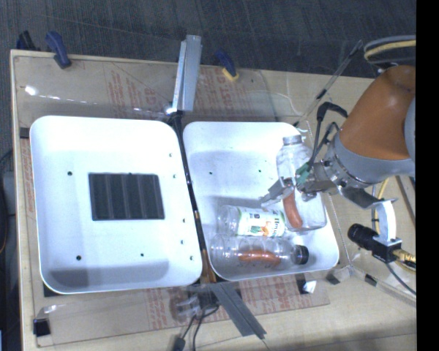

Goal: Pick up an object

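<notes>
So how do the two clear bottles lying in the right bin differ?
The labelled bottle carries a white, green and orange label; the black-capped bottle has no label, only something orange inside. The labelled bottle lies nearer the bin's middle, the black-capped bottle along the near wall. Both are clear plastic, lying on their sides, touching.

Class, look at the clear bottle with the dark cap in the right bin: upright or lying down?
Lying down. The clear bottle rests lengthwise along the right bin's near wall.

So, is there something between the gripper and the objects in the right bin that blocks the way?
Nothing visible blocks it. The gripper is already low inside the right bin, right beside the clear bottle and the sausage-like orange piece. The labelled bottle lies just to its left.
</notes>
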You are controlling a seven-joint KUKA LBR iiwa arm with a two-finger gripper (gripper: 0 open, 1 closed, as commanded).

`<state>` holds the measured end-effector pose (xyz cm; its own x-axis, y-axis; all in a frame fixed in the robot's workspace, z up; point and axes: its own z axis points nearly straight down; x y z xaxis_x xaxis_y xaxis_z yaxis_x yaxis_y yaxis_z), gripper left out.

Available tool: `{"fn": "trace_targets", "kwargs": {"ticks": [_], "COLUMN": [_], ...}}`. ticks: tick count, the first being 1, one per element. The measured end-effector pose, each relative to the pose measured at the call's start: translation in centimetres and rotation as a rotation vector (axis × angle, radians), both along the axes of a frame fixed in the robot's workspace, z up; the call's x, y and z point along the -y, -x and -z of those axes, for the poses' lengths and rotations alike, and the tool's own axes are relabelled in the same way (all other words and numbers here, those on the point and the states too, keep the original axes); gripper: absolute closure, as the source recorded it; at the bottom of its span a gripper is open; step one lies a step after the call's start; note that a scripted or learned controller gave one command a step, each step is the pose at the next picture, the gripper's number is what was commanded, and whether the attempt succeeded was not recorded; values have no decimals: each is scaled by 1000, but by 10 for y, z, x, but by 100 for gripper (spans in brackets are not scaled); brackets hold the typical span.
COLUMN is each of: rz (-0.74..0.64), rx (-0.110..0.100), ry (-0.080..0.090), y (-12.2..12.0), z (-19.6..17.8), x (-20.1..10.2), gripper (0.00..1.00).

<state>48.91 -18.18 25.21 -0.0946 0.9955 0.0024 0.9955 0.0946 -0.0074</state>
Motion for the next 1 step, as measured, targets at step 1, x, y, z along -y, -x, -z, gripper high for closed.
{"fn": "trace_targets", "kwargs": {"ticks": [1], "rz": [-177], "rx": [38], "ry": [9], "y": [-27], "z": [113], "x": [-5], "gripper": [0]}}
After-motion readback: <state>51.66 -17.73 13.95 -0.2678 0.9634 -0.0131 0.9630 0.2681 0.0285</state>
